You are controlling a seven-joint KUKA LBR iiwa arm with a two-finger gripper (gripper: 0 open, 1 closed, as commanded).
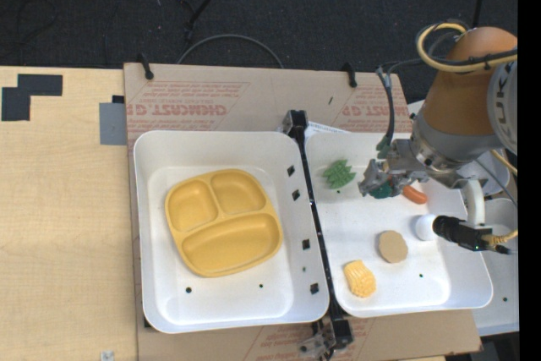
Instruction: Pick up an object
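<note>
hand [378, 182] low in right bin [456, 287], grip unclear, among 1 green sprig [339, 174], 1 corn [360, 278], 1 brown disc [392, 247]

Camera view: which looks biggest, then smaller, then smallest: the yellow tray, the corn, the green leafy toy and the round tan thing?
1. Yellow tray, by far the biggest.
2. to 4. Corn, round tan piece and green leafy toy look about the same size, too close to rank.
</note>
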